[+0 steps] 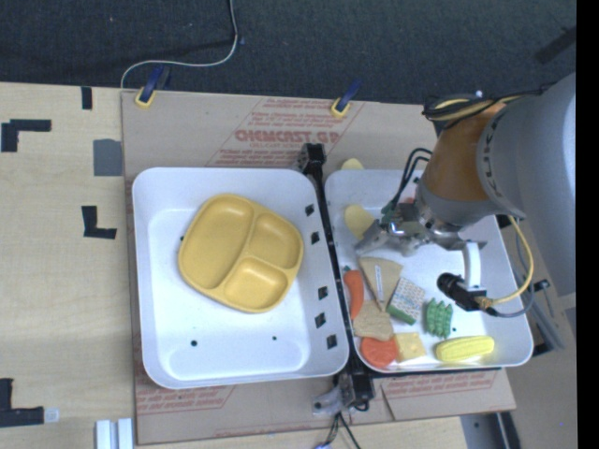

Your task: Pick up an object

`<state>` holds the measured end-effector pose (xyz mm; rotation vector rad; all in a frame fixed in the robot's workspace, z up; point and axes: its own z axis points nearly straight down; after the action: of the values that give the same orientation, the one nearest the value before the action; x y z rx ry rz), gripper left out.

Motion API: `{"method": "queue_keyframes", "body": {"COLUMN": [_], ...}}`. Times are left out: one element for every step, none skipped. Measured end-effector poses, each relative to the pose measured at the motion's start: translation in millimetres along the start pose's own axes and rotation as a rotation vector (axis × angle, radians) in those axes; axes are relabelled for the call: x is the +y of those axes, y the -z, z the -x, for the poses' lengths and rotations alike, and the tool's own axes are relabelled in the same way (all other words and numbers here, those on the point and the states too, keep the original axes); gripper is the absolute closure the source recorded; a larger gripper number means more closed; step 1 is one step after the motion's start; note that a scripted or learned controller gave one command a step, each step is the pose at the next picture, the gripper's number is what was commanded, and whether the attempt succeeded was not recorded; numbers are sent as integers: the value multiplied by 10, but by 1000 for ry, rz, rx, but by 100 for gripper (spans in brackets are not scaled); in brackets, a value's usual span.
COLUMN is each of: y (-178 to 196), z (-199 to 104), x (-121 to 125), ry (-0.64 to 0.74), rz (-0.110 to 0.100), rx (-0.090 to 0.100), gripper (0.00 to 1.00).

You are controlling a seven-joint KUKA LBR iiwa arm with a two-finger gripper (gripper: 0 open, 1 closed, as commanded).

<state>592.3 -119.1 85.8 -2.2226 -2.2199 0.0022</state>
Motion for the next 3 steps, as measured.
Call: {"method": "queue_keyframes", "body": {"y": [-10, -14, -13], "z": [-258, -40, -230], "x": [703, 752, 753], "ry": [8, 2, 3], "rz": [3, 1, -2], "rx": [-1, 1, -3], "gripper": [0, 0, 0]}}
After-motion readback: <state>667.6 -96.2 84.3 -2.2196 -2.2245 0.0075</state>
